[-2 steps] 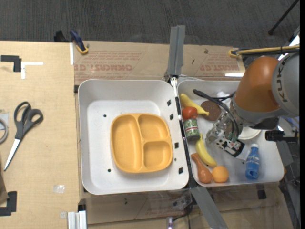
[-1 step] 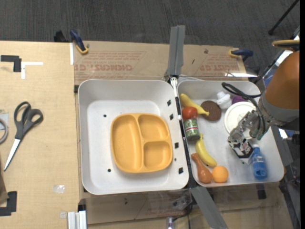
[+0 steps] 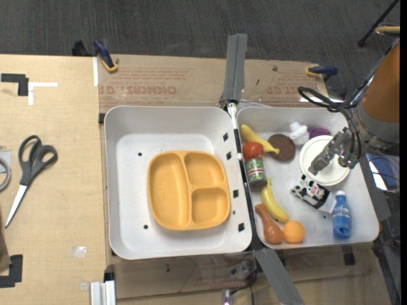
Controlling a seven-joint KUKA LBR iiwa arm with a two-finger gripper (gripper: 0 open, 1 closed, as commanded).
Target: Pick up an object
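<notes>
end effector (image 3: 320, 162), fingers' state unclear, hovers over white plate (image 3: 313, 150) in right bin (image 3: 371, 229).

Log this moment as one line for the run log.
claw: over white plate, right bin | holding: cannot tell | yellow tray: left bin

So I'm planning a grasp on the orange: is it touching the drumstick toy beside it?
Touching. In the camera view the orange sits pressed against the drumstick toy's rounded end, with no white bin floor showing between them.
</notes>
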